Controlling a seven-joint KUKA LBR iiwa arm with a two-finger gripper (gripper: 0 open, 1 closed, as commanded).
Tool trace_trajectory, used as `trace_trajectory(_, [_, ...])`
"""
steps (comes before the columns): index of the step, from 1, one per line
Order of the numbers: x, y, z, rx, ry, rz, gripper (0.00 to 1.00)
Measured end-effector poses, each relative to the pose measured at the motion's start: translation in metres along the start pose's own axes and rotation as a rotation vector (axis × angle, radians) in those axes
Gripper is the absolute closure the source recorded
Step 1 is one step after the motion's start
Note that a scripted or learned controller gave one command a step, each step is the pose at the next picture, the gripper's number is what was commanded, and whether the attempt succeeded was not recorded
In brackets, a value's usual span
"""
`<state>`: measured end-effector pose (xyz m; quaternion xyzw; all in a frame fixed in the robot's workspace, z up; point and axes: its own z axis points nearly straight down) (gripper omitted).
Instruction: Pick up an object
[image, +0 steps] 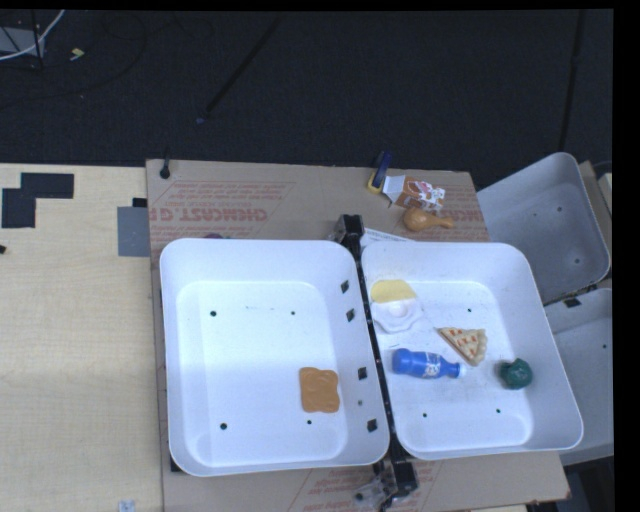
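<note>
The left bin (190, 300) holds a brown toast-like slab (319, 390) near its lower right corner. In the right bin (545, 400) lie a yellow and white egg-like piece (393, 301), a pizza slice (463, 343), a blue bottle (424, 364) lying on its side, and a dark green round object (516, 374) toward the right wall.
Behind the right bin, small items rest on the cardboard sheet (250, 205): a blue and yellow piece (379, 176), a red and white packet (424, 192) and an orange toy (425, 219). A grey metal panel (545, 220) stands at the right. Black clips join the bins.
</note>
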<state>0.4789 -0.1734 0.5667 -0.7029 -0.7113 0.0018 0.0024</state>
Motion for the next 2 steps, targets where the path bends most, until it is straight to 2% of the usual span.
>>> trace_trajectory(1, [0.0,0.0,0.0,0.001,0.001,0.0,0.0])
trace_trajectory(2, [0.001,0.001,-0.01,0.002,0.001,-0.005,1.0])
